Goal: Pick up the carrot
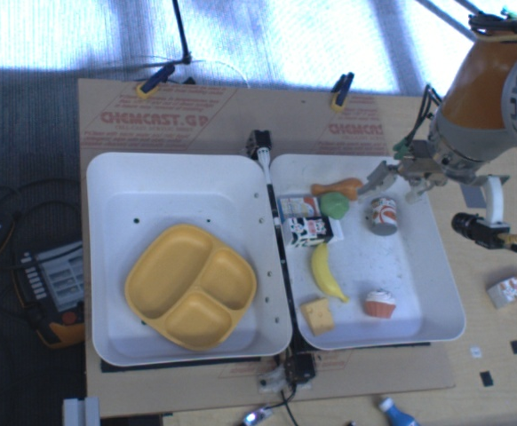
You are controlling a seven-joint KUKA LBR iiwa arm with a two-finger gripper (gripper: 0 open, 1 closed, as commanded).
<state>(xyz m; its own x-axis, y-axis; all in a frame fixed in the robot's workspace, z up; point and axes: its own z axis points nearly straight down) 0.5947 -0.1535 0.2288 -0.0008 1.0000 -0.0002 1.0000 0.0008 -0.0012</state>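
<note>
We find the carrot (338, 187) in the right bin (443, 282), near the far edge, lying flat with its long axis running roughly left to right across the view. Its orange body tapers toward the right, and its green top (334, 205) sits at the lower left, touching the milk carton (308, 221).

Our gripper (402, 173) hangs over the far right part of the same bin, just right of the carrot's narrow tip and above the can (383, 216). The fingers look spread, with nothing between them, though the blur there keeps us from being sure of their exact gap.

So the carrot lies to the gripper's left in this view, near but not touching. We judge that the coming move turns on that short shift leftward, then a descent with the fingers set across the carrot's width and not along its length. The carton and green top crowd the left end, so we think the middle or the narrower right half offers the freer grasp. The can stands close enough to be brushed on the way.
</note>
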